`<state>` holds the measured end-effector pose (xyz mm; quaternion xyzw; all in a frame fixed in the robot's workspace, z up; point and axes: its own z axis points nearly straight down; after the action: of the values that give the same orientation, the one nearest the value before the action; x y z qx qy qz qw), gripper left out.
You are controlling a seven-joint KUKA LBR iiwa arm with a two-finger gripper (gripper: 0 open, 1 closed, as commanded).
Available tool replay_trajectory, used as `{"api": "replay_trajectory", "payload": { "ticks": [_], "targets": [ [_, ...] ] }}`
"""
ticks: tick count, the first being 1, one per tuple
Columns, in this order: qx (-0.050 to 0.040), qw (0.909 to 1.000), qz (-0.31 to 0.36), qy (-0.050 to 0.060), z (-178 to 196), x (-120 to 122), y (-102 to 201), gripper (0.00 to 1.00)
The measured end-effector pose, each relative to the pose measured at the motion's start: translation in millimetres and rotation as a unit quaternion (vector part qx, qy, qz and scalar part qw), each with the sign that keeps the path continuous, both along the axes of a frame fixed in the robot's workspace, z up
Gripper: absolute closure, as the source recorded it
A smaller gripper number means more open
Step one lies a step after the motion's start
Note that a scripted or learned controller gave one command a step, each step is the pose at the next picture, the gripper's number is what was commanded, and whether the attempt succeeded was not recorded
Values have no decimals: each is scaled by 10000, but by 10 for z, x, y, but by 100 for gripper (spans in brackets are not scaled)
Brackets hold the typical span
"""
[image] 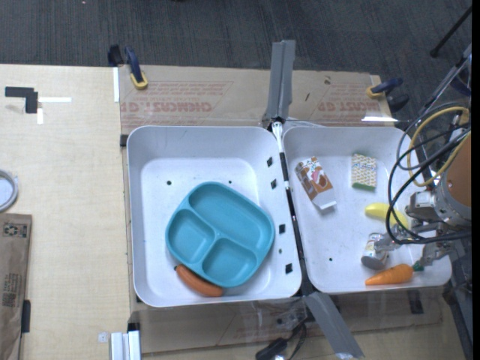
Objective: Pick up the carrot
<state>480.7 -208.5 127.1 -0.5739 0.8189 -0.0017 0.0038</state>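
Now: carrot lies flat at right bin front edge | gripper just above it, open, holding nothing | advice: straddle mid-body, descend squarely, then close.

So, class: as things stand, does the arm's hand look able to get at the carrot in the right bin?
Probably yes. The carrot lies bare on the right bin floor near the front edge, with the hand just above it. Only a small grey piece lies close at its tip.
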Motion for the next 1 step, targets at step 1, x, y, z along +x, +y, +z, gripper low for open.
{"api": "replay_trajectory", "payload": {
  "ticks": [1],
  "targets": [
    [-1,9999,-161,12,201,-13,-125,0]
  ]
}}
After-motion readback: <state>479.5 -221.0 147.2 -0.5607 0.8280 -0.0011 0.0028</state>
